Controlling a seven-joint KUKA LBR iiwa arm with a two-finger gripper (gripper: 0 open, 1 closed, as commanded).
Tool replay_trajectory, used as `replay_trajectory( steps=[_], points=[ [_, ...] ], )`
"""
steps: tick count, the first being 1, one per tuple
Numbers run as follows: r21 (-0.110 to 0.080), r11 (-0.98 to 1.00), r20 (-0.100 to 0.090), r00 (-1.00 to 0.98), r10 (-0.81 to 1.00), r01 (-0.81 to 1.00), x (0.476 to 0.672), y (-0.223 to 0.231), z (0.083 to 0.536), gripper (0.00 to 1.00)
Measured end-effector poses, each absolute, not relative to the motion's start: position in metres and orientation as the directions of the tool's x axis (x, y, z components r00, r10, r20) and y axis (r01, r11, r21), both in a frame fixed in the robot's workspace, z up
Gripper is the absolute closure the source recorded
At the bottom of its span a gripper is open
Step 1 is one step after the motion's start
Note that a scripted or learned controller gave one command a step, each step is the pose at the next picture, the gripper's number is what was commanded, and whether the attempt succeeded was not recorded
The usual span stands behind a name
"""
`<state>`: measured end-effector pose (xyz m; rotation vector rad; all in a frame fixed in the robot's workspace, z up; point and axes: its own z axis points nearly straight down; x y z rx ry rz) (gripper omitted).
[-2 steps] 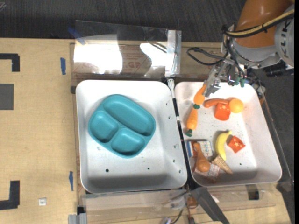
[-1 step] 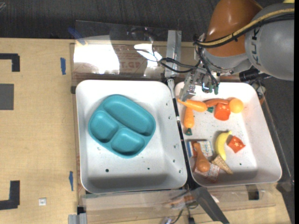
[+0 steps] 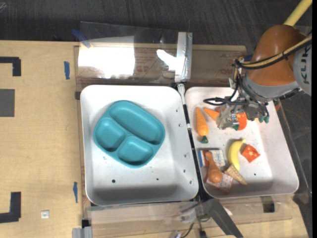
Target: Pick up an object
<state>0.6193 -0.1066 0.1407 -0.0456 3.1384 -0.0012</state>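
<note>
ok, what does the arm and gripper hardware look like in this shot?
The arm is grey with a glossy orange band above the wrist and part of dark lettering on its grey shell at the right edge. Black cables loop around the wrist and a yellow one runs up to the right. The gripper is a dark and metallic assembly; finer detail is too small to tell.

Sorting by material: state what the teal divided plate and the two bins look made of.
Teal divided plate: likely moulded plastic, matte, with even colour and soft rounded dividers. Left bin and right bin: probably white plastic, smooth with a slight sheen; coated metal is possible.
</note>
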Motion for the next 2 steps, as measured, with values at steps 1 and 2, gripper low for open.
replay_trajectory(
  steps=[1, 2],
  points=[
    [0.001, 0.999, -0.015, -0.999, 0.038, 0.038, 0.67, -0.08, 0.19, 1.0],
    [-0.001, 0.947, -0.003, -0.947, -0.321, -0.321, 0.629, -0.176, 0.104, 1.0]
  ],
)
